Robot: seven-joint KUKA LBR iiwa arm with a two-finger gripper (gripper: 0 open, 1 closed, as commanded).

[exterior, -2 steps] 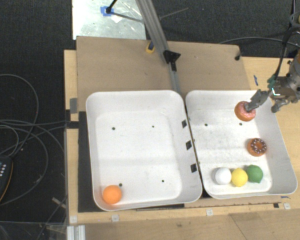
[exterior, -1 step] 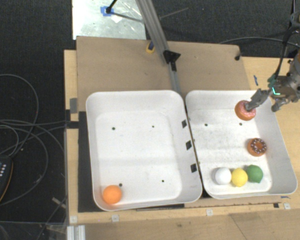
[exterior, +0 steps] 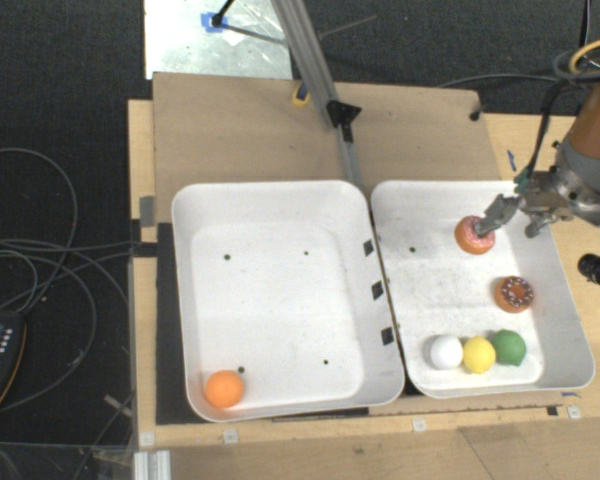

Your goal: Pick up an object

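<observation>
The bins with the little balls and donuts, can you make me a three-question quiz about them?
1. True or false: the orange ball lies in the left bin.
2. Which ball sits between the white ball and the green ball?
3. The gripper is nearest to: A) pink donut B) chocolate donut C) orange ball

Key: 1 true; 2 the yellow ball; 3 A

Arm [exterior: 592, 153]: grey metal body, orange band above the wrist
Gripper [exterior: 515, 218]: two slim grey fingers, teal fleck at the base
Cable [exterior: 592, 60]: yellow and black loops up top
</observation>
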